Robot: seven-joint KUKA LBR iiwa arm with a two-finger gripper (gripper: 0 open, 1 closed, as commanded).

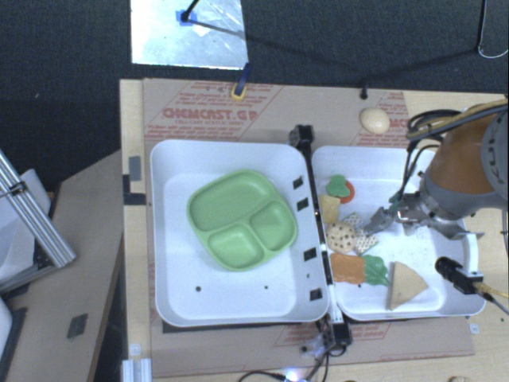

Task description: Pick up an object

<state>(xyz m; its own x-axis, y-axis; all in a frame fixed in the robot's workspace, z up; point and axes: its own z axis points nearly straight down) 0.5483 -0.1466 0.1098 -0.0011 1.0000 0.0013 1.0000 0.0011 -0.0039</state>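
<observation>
My gripper (374, 223) reaches in from the right and hangs low in the right bin (374, 161), just right of a round speckled cookie (340, 237). A waffle-patterned piece (365, 243) lies right under the fingertips. Around them sit a red tomato with a green top (340, 188), a pale yellow block (330, 208), an orange carrot with green leaves (356, 269) and a tan wedge (406, 284). I see nothing held between the fingers.
The left bin (171, 293) holds a green divided plate (242, 220). A black divider (312, 213) runs between the bins. A beige egg-shaped object (374, 119) lies on the cardboard behind the right bin. The arm's orange band (469, 161) covers the bin's right side.
</observation>
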